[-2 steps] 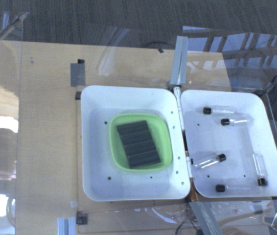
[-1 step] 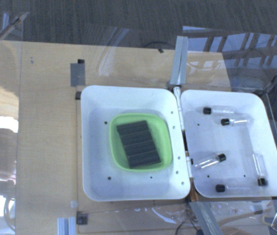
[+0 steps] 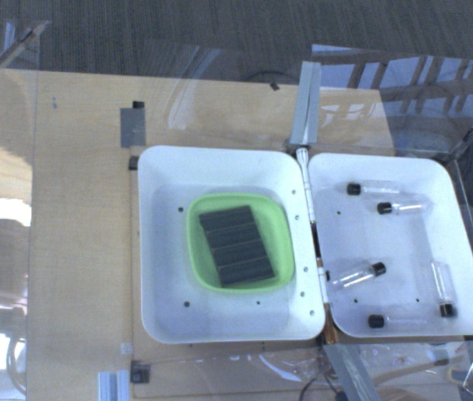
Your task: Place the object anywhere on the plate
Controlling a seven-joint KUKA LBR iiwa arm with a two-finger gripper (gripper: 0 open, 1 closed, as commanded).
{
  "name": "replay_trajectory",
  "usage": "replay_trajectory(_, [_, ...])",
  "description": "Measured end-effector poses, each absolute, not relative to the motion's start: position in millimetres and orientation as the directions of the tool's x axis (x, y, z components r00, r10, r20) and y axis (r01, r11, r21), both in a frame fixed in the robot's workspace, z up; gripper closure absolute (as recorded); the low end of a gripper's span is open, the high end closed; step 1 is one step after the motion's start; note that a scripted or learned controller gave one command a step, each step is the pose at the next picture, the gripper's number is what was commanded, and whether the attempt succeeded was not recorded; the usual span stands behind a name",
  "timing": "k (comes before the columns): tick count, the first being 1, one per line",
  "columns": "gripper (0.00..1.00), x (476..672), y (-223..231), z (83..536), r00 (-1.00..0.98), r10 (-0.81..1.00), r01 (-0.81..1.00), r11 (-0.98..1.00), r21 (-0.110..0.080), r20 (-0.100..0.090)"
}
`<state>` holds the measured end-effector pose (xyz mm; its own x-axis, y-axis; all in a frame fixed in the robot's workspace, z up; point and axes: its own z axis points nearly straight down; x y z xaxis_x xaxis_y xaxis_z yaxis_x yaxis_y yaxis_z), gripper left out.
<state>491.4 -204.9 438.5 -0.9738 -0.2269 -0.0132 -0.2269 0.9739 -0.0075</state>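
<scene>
Whether my claw is spread or pressed together I cannot tell.

The dark grey, ribbed rectangular block (image 3: 236,246) lies flat on the lime-green square plate with rounded corners (image 3: 199,261). It sits about in the plate's middle, with green rim showing on all four sides. Its long axis runs from the far side of the bench toward the near side, tilted a little, so the near end swings toward the right of the view. Its ribs cross it the short way, as parallel bands.

The plate rests on the floor of the left shallow white plastic bin (image 3: 161,307), slightly right of that bin's centre.

The right white bin (image 3: 462,224), touching the left one along their shared edge, holds five small clear vials with black caps, all lying on their sides and apart from one another:
- one at the far left (image 3: 370,189)
- one just nearer than it (image 3: 402,207)
- one mid-bin (image 3: 358,275)
- one by the right wall (image 3: 442,289)
- one at the near edge (image 3: 395,318)

Both bins stand on the pale wooden bench (image 3: 78,249). A grey metal bar (image 3: 307,107) stands behind the seam between them.
</scene>
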Motion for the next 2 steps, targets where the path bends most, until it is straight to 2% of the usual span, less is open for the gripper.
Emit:
replay_trajectory(1, [0.00, 495.5, -206, 399, -0.973, -0.229, -0.229, 0.973, -0.006, -0.012])
replay_trajectory(2, [0.00, 494.8, -205, 438, -0.880, -0.474, -0.474, 0.880, -0.011, -0.012])
